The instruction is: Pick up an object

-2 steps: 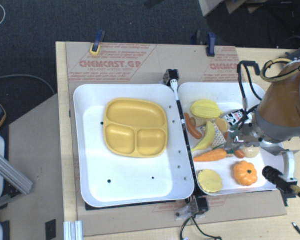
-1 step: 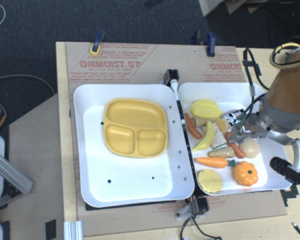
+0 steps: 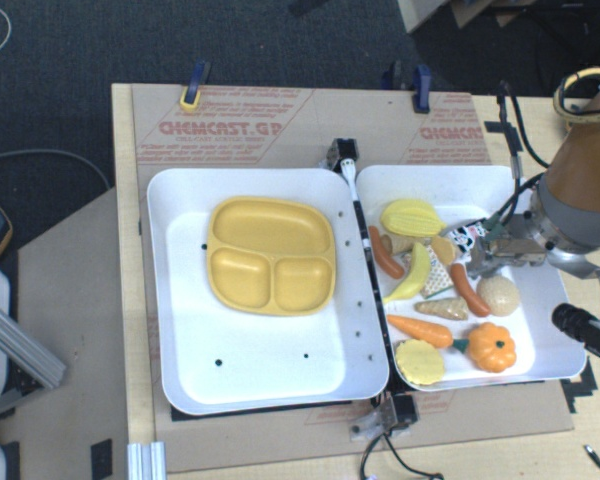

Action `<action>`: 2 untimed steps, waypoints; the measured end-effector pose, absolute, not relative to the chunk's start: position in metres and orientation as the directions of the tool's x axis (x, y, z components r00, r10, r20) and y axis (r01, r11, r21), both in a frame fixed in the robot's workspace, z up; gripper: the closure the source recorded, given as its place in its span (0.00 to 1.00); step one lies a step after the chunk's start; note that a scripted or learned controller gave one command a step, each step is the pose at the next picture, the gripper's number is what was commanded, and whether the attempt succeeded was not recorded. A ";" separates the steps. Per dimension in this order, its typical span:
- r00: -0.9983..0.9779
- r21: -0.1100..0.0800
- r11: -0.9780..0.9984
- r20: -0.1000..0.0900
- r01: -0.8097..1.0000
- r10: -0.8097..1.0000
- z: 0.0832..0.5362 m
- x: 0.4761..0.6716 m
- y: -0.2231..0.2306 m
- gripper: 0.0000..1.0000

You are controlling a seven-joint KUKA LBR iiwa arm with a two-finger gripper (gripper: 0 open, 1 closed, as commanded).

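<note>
Gripper point(image 3: 485, 251), finger state unclear, sits low among sausage point(image 3: 464, 288), banana point(image 3: 412, 274) and pumpkin point(image 3: 493, 347).

Two white bins point(image 3: 180, 298), one yellow divided plate point(image 3: 272, 254), two sausages point(image 3: 385, 252), one banana point(image 3: 413, 273), one carrot point(image 3: 420, 330), one orange pumpkin point(image 3: 491, 347), one pale onion point(image 3: 499, 294), one yellow-green ridged piece point(image 3: 411, 217), one round yellow slice point(image 3: 421, 362), two blue clamps point(image 3: 420, 88).
</note>
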State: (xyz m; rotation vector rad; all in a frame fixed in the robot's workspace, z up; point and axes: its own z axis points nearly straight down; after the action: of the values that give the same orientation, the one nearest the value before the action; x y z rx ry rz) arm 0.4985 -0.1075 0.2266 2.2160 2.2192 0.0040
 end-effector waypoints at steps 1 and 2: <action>-0.004 0.005 0.004 -0.001 1.000 1.000 0.217 0.543 -0.088 1.00; -0.005 0.005 0.005 0.000 1.000 1.000 0.212 0.588 -0.057 1.00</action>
State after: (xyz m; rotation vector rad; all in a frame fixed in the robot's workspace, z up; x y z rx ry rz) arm 0.5883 -0.0574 0.2115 2.2130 2.2243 0.0053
